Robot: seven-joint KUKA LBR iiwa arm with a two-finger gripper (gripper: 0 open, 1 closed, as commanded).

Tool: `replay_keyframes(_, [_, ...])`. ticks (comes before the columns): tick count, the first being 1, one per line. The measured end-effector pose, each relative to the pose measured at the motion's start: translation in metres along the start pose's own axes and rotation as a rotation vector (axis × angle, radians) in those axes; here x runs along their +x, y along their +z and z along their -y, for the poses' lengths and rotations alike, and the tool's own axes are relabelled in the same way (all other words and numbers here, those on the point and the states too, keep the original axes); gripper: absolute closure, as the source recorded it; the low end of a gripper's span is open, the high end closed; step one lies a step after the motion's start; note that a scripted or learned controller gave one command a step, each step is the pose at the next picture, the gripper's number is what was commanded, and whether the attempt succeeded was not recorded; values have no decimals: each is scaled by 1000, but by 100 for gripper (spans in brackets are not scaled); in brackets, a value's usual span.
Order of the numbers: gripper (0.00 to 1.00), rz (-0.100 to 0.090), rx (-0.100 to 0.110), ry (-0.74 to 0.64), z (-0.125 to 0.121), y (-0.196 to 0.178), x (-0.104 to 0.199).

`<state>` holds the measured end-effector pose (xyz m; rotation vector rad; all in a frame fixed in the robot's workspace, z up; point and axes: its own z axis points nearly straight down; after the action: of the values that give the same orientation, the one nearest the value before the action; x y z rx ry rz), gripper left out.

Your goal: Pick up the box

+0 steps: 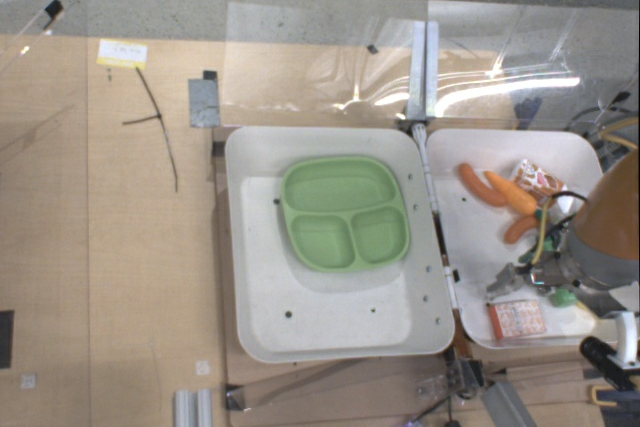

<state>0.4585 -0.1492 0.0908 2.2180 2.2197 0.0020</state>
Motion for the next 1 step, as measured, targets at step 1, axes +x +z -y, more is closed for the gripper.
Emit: replay_keyframes(1, [0,-2,1,-50,0,0,37])
